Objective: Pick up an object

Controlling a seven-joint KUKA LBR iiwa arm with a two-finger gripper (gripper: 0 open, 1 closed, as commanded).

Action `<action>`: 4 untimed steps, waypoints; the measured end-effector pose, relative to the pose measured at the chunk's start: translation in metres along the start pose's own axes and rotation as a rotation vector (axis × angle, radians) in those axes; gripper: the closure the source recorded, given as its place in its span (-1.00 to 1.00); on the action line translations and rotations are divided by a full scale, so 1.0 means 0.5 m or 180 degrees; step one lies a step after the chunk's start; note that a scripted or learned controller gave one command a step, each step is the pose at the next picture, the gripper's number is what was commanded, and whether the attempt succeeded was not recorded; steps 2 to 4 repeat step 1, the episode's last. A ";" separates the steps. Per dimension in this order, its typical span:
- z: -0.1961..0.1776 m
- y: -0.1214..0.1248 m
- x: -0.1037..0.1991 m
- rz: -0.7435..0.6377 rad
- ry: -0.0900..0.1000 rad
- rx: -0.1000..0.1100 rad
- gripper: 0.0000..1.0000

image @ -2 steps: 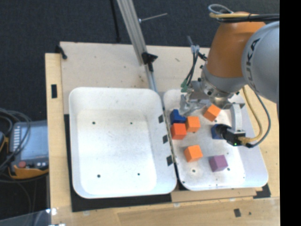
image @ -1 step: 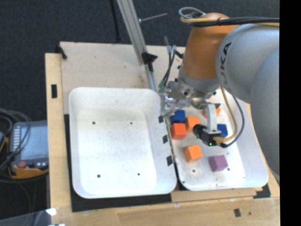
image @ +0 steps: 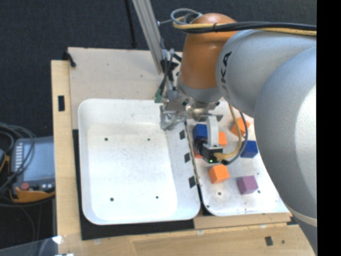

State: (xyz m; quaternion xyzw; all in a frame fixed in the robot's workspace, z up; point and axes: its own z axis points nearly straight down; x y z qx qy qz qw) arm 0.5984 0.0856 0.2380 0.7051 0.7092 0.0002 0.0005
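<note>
Plainly equal-sided, the orange cube [image: 218, 173] lies askew in its bin [image: 234, 206]; the hand's [image: 169, 117] state cannot be told.

Pretty clearly a robotics lab. Big grey industrial arm [image: 266, 63] with an orange band over a plywood worktop [image: 106, 73], two white bins [image: 128, 164], little coloured blocks [image: 218, 173] in the right one, an aluminium rail [image: 146, 20] behind, and a control pendant [image: 32, 167] with cables on dark carpet [image: 64, 15].
</note>
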 end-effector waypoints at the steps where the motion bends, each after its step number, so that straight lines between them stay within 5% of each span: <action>1: -0.001 -0.001 -0.005 0.0007 -0.0003 0.0002 -1.00; 4: -0.001 -0.001 -0.005 0.0007 -0.0003 0.0002 -1.00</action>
